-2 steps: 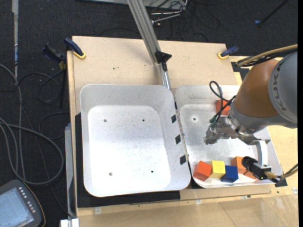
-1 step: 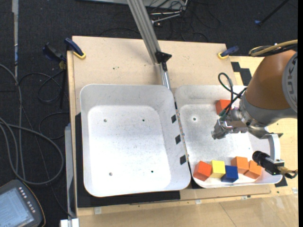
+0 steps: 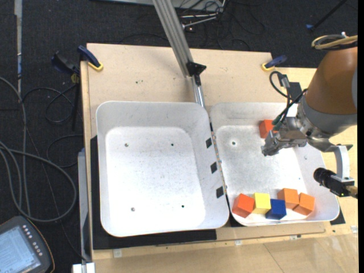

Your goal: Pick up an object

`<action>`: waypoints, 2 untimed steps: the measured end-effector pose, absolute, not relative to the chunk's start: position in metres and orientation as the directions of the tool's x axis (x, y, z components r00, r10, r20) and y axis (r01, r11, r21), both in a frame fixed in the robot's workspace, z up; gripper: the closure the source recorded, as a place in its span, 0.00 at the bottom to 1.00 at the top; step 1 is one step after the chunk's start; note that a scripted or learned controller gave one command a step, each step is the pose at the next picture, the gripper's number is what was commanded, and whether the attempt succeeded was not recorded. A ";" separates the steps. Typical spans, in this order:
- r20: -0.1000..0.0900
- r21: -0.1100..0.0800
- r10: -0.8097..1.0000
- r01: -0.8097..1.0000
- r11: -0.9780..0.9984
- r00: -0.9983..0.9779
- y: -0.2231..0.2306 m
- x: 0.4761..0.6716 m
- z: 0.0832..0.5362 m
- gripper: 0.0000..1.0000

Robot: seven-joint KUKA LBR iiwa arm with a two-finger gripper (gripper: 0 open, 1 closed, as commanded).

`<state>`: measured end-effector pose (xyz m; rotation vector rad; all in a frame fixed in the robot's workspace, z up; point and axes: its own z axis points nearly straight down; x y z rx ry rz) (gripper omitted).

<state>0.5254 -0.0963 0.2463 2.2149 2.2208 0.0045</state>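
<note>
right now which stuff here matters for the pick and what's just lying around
For the pick:
- gripper, over the right bin
- orange block beside it
- orange, yellow, blue and two more orange blocks along the near wall

Lying about:
- left bin
- bench clamps
- floor cables

Robot arm (image 3: 335, 90) with a rounded grey body and a wide orange band above the wrist, black cables (image 3: 282, 87) looping beside it, ending in a grey metal gripper (image 3: 272, 147)
</note>
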 end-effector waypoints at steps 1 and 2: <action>-0.001 0.004 1.000 1.000 0.003 -0.003 -0.096 0.526 0.268 1.00; 0.000 0.002 1.000 1.000 0.008 -0.008 -0.046 0.558 0.255 1.00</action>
